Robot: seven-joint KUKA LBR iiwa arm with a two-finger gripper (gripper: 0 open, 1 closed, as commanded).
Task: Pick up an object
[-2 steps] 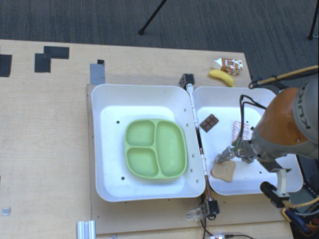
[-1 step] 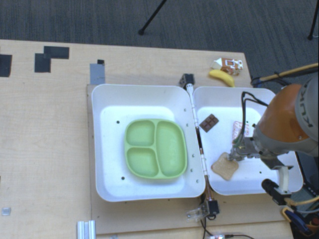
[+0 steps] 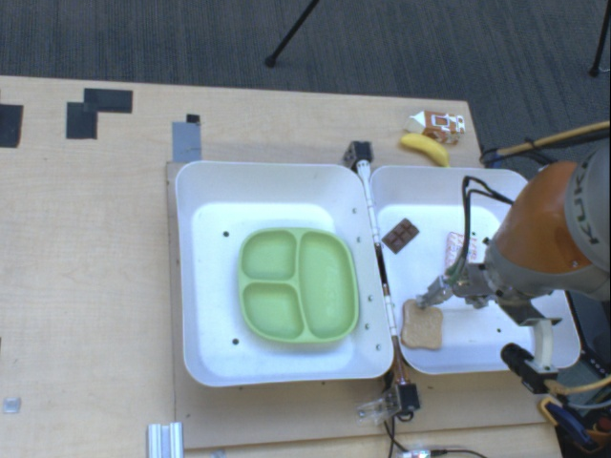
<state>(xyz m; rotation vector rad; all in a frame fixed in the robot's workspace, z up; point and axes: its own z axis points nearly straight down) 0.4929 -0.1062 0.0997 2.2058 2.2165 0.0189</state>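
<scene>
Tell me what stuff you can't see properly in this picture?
- Gripper in the camera view: too small and blurred to tell whether its fingers are open or shut.
- Pink packet: partly covered by the arm and a cable; its print is unreadable.
- Small box behind the banana: too small to identify.

Two bins sit side by side on the bench (image 3: pixel 86 256). A divided plate (image 3: pixel 298 285) lies in the left bin (image 3: pixel 205 256). In the right bin (image 3: pixel 420 198), a chocolate piece (image 3: pixel 399 235) lies toward the far left, a small packet (image 3: pixel 462 249) to its right, and a toast slice (image 3: pixel 422 326) at the near left corner. The gripper (image 3: pixel 437 294) hangs just above the toast. Behind the right bin, a banana (image 3: pixel 424 147) and a small carton (image 3: pixel 439 122) rest on the bench.
</scene>
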